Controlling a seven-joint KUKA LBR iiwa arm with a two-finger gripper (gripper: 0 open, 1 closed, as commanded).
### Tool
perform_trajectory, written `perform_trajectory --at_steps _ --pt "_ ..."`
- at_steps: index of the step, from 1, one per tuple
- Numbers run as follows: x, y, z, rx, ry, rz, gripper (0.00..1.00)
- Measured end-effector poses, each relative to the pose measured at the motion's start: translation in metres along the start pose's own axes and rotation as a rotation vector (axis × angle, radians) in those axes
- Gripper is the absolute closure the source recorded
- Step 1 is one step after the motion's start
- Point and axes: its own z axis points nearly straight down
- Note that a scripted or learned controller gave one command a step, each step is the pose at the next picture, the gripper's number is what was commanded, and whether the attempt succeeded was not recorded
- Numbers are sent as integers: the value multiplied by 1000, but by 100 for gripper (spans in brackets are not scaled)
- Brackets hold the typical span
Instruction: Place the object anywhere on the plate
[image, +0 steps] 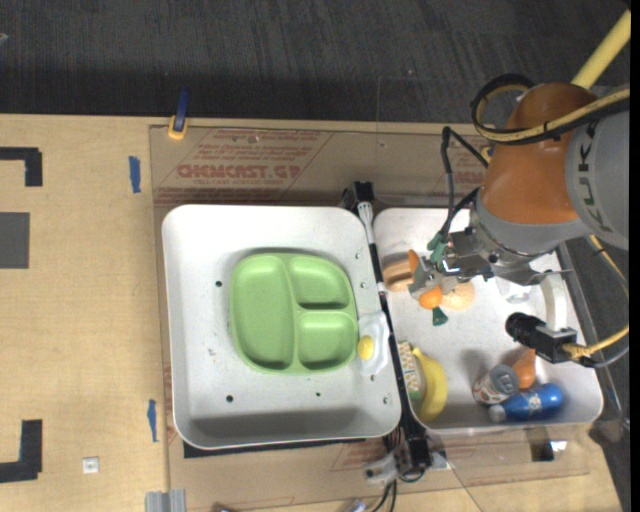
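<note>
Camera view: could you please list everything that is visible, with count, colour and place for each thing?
plate: one, green, three compartments, in the left bin
left bin: one, white, on the cardboard sheet
right bin: one, white, beside the left bin
small yellow object: one, yellow, at the plate's right edge
banana: one, yellow, at the right bin's left wall, near side
carrot-like toy: one, orange with a green tip, just under the gripper
brown object: one, brown, upper left of the right bin
blue bottle-like object: one, blue, lower right corner of the right bin
grey and orange object: one, beside the blue one
cardboard sheet: one, brown, under both bins
arm: one, grey with an orange band, above the right bin
gripper: one, over the right bin's upper part
</note>
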Motion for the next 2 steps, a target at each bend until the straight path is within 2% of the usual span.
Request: perform_trajectory --at_steps 1,2 --pt "77 37 38 0 1 190 100" --pt "148 70 -19 -2 3 140 100"
